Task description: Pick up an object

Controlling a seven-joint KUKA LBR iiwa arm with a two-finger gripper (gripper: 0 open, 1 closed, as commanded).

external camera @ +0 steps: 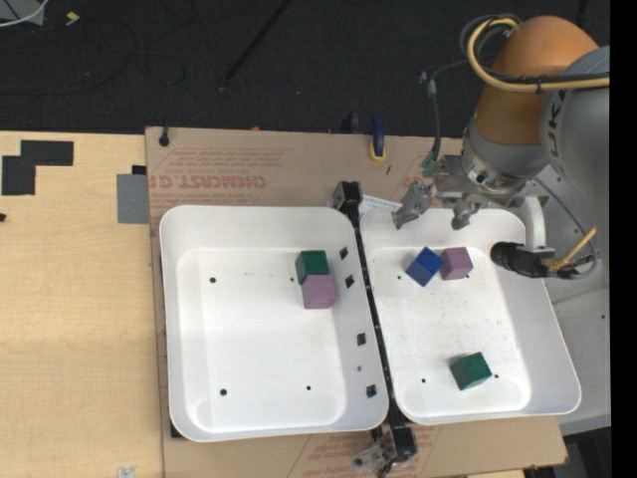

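Blocks, blue (424,266) touching purple (457,262), sat near the back of the right bin (542,347), just beneath the claw (436,213), whose fingers were spread and empty, apparently poised to descend onto either one.

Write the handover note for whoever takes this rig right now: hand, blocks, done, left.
Hand: open, holding nothing, hovering above the far edge of the right bin.
Right bin: blue block and purple block touching just below the hand; a green block alone near the front.
Left bin: another green block with another purple block against it.
Done: nothing lifted.
Left: descend, close on a block, lift it.
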